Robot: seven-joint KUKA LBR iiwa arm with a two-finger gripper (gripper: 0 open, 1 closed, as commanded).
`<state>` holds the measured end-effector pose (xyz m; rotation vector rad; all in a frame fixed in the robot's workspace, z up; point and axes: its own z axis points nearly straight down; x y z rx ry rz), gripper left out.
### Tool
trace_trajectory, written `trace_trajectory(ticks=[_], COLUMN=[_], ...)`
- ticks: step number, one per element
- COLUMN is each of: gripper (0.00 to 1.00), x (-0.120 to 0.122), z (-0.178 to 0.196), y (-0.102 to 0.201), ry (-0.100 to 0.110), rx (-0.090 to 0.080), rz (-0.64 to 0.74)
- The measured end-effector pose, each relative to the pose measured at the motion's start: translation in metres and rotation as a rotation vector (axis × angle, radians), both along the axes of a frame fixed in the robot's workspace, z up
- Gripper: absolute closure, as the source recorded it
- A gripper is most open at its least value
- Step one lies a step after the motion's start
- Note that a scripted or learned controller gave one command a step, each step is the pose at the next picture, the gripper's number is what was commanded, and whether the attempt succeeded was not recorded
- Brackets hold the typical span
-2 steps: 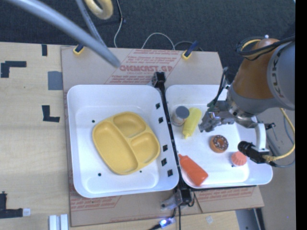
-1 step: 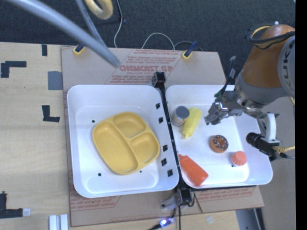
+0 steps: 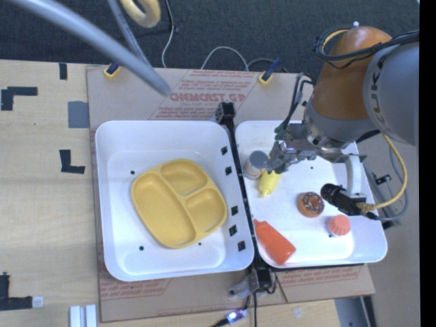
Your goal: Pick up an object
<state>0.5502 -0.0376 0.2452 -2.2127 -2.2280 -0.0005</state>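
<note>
The gripper is poised over a yellow toy in the right bin; finger spacing cannot be told, so a centred descent is advised.

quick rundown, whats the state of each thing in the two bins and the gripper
yellow divided plate: lying flat, right side up, in the left bin
yellow toy: lying in the right bin, directly under the gripper
donut: lying flat
orange bottle: on its side along the divider
small orange-red piece: resting near the right wall
gripper: lowered over the yellow toy
</note>
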Motion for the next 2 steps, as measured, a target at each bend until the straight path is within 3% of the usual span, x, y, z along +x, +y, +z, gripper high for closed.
trace_trajectory(ticks=[2], gripper=[1.0], x=[0.018], z=[-0.011], y=[0.097], ry=[0.001], rx=[0.0], rz=[0.0])
